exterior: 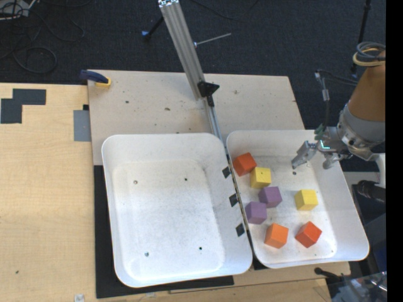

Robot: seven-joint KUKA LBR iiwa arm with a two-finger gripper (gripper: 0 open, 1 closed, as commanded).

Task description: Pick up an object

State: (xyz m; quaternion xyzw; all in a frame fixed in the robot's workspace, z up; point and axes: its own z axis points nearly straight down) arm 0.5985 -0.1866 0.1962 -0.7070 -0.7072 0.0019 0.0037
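Note:
The right white bin (pixel 284 136) holds several cubes. An orange-red cube (pixel 244 163) and a yellow cube (pixel 261 177) lie near its left wall, with two purple cubes (pixel 271 195) (pixel 255 212) below them. Another yellow cube (pixel 306 199) sits mid-bin. An orange cube (pixel 276 235) and a red cube (pixel 308 234) rest near the front. My gripper (pixel 315 160) hangs over the bin's upper right part, above the second yellow cube. Its fingers (pixel 301 157) are spread open with nothing between them.
The left white bin (pixel 164 212) adjoins the right one, with black clips (pixel 233 200) along the shared edge. A slanted aluminium pole (pixel 186 43) rises behind the bins. A blue clamp (pixel 94 77) sits at the bench's far left corner.

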